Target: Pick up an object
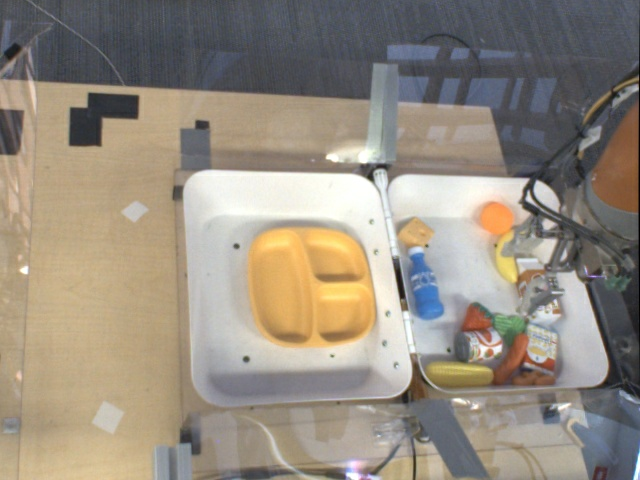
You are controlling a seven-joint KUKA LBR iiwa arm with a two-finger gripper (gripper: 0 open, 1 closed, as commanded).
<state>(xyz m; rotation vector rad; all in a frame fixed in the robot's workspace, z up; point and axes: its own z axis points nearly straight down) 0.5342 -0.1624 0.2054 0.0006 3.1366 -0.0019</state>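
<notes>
The gripper (pixel 541 286) hangs low over the right side of the right bin (pixel 455 208), its metal fingers pointing down toward the bin floor. Whether they are spread or pressed together cannot be told from this angle, and nothing can be made out between them. The grey arm (pixel 612 183) with its orange band reaches in from the right edge, cables looped around the wrist.

Just beside the gripper, toward the bin's far side, a yellow banana (pixel 506 258) curves along the floor, and an orange ball (pixel 496 217) sits beyond it near the far right corner. On the near side of the gripper a small printed carton (pixel 541 346) lies against the right wall. Crowded in the near right corner are a carrot (pixel 511 356), a red-and-white can (pixel 480 345), a strawberry with green leaves (pixel 484 319) and a yellow corn-like piece (pixel 460 374) along the near wall.

A blue bottle (pixel 424 285) lies by the bin's left wall, with a tan bread-like chunk (pixel 417 232) past it.

The left bin (pixel 215 298) carries a yellow divided tray (pixel 311 285) at its middle.
</notes>
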